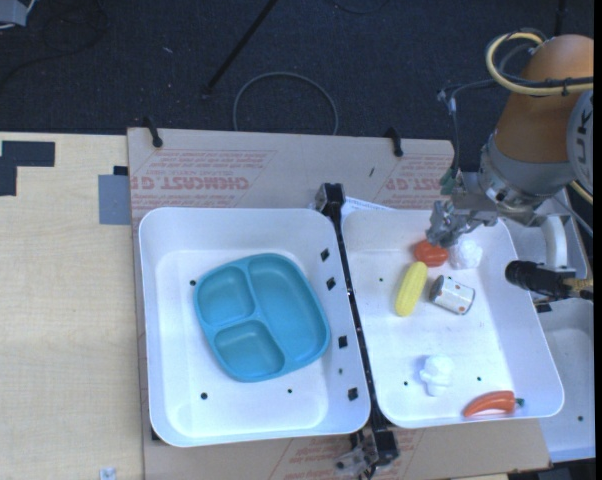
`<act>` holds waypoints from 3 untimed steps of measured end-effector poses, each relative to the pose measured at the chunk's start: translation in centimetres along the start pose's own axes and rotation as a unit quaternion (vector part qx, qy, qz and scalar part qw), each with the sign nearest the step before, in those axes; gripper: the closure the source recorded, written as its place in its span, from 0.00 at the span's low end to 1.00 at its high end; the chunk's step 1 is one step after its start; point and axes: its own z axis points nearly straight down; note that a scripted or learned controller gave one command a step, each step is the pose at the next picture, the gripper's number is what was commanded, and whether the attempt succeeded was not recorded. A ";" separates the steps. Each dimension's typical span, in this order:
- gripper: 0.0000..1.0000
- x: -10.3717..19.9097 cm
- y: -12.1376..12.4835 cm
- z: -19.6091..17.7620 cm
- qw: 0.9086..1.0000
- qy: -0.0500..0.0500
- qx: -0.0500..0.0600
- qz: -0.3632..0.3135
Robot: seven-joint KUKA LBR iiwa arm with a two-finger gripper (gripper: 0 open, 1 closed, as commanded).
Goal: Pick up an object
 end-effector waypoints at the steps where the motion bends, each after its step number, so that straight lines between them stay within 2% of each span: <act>1: 1.00 6.0 -1.2 0.7 1.000 0.000 0.000 0.000; 2: 1.00 10.4 -2.1 0.6 1.000 0.000 0.000 0.000; 3: 1.00 16.4 -3.9 1.0 1.000 0.000 0.001 -0.001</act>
